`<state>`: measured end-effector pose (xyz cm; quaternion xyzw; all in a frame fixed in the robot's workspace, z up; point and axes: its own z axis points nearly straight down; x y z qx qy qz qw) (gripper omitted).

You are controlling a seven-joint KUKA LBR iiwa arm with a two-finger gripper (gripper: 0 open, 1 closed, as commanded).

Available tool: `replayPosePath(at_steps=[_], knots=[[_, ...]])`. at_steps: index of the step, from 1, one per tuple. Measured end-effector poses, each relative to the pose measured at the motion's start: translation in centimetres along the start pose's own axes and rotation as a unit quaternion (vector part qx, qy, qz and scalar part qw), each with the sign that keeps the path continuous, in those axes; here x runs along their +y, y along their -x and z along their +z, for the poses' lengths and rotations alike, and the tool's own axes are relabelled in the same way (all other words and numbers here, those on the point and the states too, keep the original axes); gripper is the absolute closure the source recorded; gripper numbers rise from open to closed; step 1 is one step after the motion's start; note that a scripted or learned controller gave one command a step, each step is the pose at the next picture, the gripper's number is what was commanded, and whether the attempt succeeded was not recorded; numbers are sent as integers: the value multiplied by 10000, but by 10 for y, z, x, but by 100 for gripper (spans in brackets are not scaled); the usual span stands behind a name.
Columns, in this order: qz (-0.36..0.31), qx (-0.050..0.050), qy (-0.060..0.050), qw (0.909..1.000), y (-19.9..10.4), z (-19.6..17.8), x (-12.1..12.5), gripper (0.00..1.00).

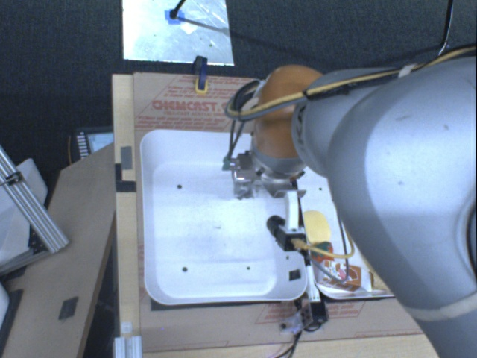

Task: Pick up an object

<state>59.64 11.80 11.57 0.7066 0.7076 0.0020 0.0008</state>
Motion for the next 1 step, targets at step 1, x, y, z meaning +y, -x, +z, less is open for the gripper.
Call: replayPosePath(at_steps=[1], knots=[[3,3,5,10000,0,-10,1,100]])
